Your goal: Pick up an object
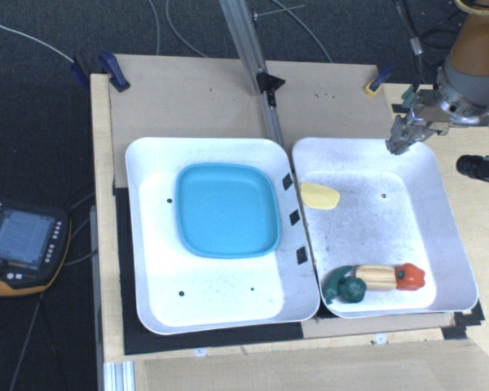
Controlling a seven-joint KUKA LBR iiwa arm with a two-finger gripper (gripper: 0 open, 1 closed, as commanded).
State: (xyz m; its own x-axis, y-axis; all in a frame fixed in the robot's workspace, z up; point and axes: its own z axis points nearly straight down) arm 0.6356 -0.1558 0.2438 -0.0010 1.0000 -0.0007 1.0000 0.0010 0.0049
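Nearest us, along the front wall of the right bin [440, 177], we see three small things in a row: a dark green lump [345, 287] at the left, a tan stick [376, 278] in the middle and a red piece [410, 277] at the right. The stick lies flat with its long axis running left to right, parallel to the bin's near edge; its left end touches the green lump and its right end touches the red piece.

A little farther back, in the left bin [147, 243], a blue plate [227, 210] lies flat near the middle. Level with its upper edge, a yellow piece [319, 196] rests against the right bin's left wall, its longer side also running left to right.

Farther still, the claw [399, 142] hangs over the far right corner of the right bin, well apart from all the things. We cannot tell how its fingers stand.

Beyond the bins, the worktop [187, 96] carries a slanted metal rail [248, 39].
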